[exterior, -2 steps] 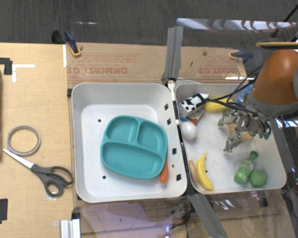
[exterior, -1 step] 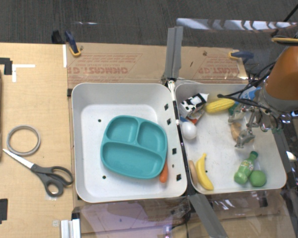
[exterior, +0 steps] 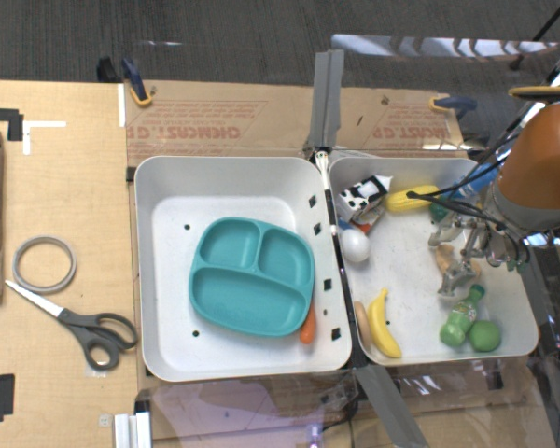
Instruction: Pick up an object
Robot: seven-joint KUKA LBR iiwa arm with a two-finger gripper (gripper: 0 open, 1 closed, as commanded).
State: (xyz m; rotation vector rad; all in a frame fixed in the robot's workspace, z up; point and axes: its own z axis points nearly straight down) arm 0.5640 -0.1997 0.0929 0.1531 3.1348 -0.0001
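1. On your far left, a roll of tape [exterior: 44, 263] and a pair of scissors [exterior: 79, 328] lie on the worktop [exterior: 65, 185], well apart from both bins and no part of the job.
2. The left bin [exterior: 159, 203] holds a teal divided plate [exterior: 252, 276], with an orange carrot [exterior: 308, 326] touching its lower right edge.
3. The right bin [exterior: 411, 287] holds the likely targets: a black-and-white toy [exterior: 364, 196] near the top left, a white ball [exterior: 355, 246] just below it, a yellow banana [exterior: 384, 325] near the front, another yellow piece [exterior: 411, 199] near the back wall, and green items [exterior: 469, 326] at the lower right.
4. The pincer [exterior: 459, 271] hangs over the right bin, just above the green items. You cannot tell whether it is released or clenched, and nothing shows as grasped.
5. I judge this to be the approach step: no object is lifted yet.
6. Your next move calls for a descent centred on one green item, since the neighbours sit close together.
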